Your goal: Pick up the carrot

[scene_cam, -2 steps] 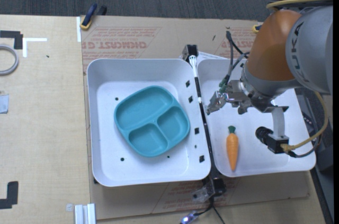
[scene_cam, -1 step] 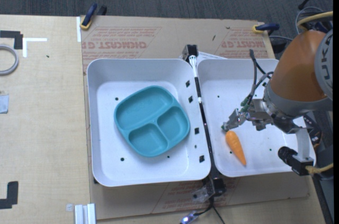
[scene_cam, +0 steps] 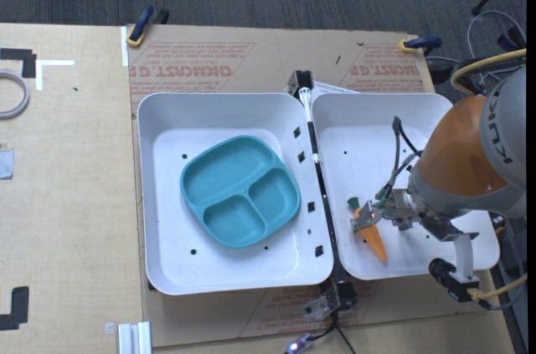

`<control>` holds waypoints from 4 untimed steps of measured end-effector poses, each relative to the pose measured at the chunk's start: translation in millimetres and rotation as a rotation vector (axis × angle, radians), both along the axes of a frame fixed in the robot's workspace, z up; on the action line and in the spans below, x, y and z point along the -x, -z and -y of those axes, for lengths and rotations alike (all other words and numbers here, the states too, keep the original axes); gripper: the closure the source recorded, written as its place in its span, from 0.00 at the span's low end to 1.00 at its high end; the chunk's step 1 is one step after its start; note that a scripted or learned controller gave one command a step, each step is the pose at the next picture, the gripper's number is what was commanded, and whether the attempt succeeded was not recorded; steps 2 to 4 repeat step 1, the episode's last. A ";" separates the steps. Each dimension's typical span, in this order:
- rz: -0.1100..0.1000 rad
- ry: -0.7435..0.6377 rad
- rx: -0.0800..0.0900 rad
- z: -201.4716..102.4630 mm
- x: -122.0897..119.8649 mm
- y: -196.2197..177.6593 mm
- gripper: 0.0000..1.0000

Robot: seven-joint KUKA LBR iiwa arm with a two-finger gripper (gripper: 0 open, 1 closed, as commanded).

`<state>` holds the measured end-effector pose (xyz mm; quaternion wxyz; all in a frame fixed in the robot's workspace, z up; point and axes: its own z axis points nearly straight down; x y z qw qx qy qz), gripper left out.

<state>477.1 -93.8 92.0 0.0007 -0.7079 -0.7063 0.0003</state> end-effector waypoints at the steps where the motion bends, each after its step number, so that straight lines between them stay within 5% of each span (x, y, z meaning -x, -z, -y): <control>1: 0.000 0.003 0.000 0.6 -0.5 -9.5 1.00; 4: 0.000 0.003 0.000 0.6 -0.5 -9.5 1.00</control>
